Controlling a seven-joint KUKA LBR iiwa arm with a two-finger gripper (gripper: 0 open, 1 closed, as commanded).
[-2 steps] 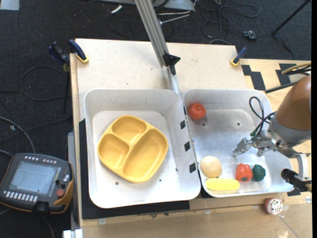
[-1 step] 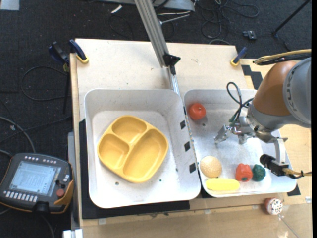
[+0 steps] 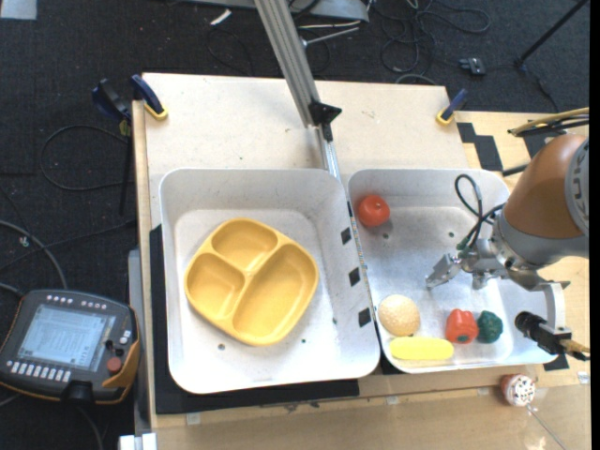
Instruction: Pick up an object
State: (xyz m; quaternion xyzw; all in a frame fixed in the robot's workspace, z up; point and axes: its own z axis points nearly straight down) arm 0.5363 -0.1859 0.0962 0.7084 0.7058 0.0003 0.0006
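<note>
Gripper (image 3: 457, 268) hangs over the middle of the right bin (image 3: 417, 187), fingers spread apart with nothing between them. All positions below are given relative to this gripper.

Candidate objects, all in the right bin:
- Red-orange pepper-shaped toy (image 3: 459, 325): just below the gripper toward the bin's near wall, touching a dark green toy (image 3: 489, 326) on its right. Judged light, rigid plastic, smooth. The closest candidate, but the neighbour crowds one side; a grasp across its free faces, front to back, looks safer.
- Red tomato-like ball (image 3: 373, 210): up and to the left, standing well apart from everything. Round and probably slick; take it across the widest part, or it may squirt out.
- Beige round object (image 3: 399, 315): down-left, touching or just beside a flat yellow piece (image 3: 422, 349) against the near wall. The yellow piece sits low and offers little height for the fingers.

Left bin (image 3: 178, 200): holds one yellow divided plate (image 3: 249, 279) with three compartments; no contents visible in any of them. Wide and shallow; a poor pick except by the rim.

No object is lifted.
</note>
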